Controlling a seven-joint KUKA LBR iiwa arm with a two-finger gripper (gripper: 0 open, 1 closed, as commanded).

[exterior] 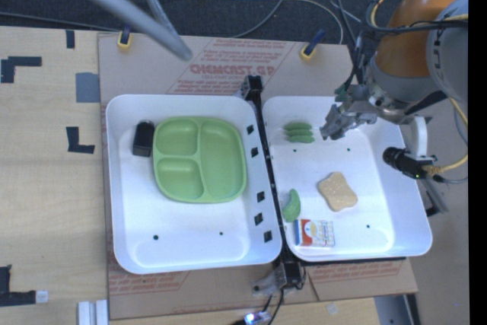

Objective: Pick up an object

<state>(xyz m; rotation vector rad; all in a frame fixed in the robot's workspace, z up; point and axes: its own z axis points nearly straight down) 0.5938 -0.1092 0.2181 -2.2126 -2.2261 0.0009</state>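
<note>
1. Nearest me, a small printed carton (315, 232) lay at the right bin's (396, 240) front edge, a beige bread-like piece (337, 191) behind it.
2. Pincer (332, 129) hovered beside the green ridged item (299, 133), likely its target; whether wide or narrow, I couldn't tell.

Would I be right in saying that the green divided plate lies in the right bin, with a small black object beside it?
Not quite: the camera view shows the green divided plate in the left bin, not the right one. The rest holds: the small black object lies beside the plate, at its left edge.
</note>
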